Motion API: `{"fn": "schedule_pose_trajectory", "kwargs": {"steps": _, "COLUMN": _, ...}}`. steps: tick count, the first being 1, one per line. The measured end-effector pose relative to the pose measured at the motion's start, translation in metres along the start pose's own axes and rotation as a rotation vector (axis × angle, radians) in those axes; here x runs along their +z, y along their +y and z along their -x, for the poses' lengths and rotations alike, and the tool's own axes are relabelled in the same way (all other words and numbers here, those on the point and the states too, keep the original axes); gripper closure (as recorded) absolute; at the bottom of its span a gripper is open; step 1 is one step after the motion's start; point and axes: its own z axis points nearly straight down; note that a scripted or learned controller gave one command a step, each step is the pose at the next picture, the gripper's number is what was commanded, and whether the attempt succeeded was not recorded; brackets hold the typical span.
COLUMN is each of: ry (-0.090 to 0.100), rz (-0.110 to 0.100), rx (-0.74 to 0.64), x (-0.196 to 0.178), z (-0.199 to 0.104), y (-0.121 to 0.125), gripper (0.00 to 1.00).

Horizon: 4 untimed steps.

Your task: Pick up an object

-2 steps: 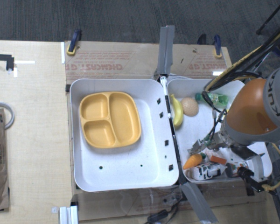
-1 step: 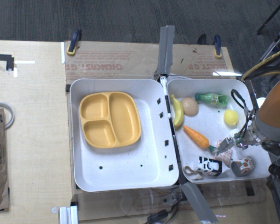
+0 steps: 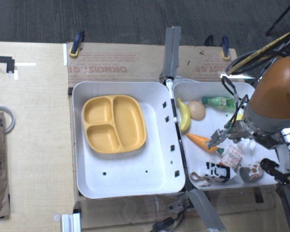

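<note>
My gripper (image 3: pixel 216 140) low in right bin (image 3: pixel 261 182), tip just over carrot (image 3: pixel 199 141); can't tell how it's set. Carrot lies near bin's left side, below banana (image 3: pixel 184 115). Green bottle (image 3: pixel 218 102) and round beige item (image 3: pixel 197 110) at far end. Yellow divided plate (image 3: pixel 114 123) sits in left bin (image 3: pixel 125 187)

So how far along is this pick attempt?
Early stage. The gripper is down in the right bin, right beside the carrot, but nothing shows between its fingers. The banana, the bottle and the other items lie on the bin floor. Grasping and lifting are left.
</note>
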Motion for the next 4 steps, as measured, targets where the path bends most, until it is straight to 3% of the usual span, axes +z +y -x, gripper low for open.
{"fn": "schedule_pose_trajectory", "kwargs": {"steps": 1, "ry": 0.000, "rz": 0.000, "rx": -0.089, "x": 0.079, "z": 0.000, "y": 0.022, "gripper": 0.00}}
{"fn": "schedule_pose_trajectory", "kwargs": {"steps": 2, "ry": 0.000, "rz": 0.001, "rx": -0.235, "x": -0.021, "z": -0.011, "y": 0.006, "gripper": 0.00}}
{"fn": "schedule_pose_trajectory", "kwargs": {"steps": 3, "ry": -0.001, "rz": 0.002, "rx": -0.572, "x": 0.079, "z": 0.008, "y": 0.042, "gripper": 0.00}}
{"fn": "schedule_pose_trajectory", "kwargs": {"steps": 4, "ry": -0.002, "rz": 0.003, "rx": -0.568, "x": 0.070, "z": 0.008, "y": 0.043, "gripper": 1.00}}
